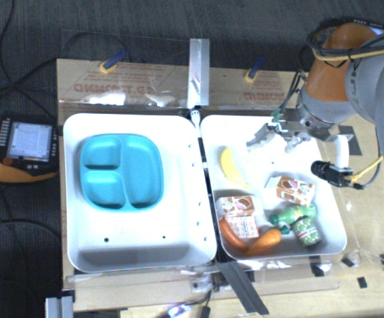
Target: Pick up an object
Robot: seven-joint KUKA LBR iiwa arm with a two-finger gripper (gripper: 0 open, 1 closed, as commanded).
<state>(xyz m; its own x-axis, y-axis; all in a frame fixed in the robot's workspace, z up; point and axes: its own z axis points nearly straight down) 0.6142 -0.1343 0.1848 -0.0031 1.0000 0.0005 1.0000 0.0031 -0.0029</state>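
My gripper (275, 138) hovers over the far part of the right bin (331, 177), with its fingers (258, 139) spread open and nothing between them. Just below and to its left lies a yellow banana (230, 165). Nearer the front sit a small brown-and-white carton (295, 191), a second carton (238, 217), an orange carrot (266, 241), a red sausage (229, 233) and a green bottle (299, 225). All of them rest on the bin floor, apart from the gripper.
The left bin (92, 244) holds a blue divided plate (121, 171). A ridge (203, 177) separates the two bins. A black cable end (327, 171) hangs over the right bin's right side. A handheld pendant (24, 144) lies left of the bench.
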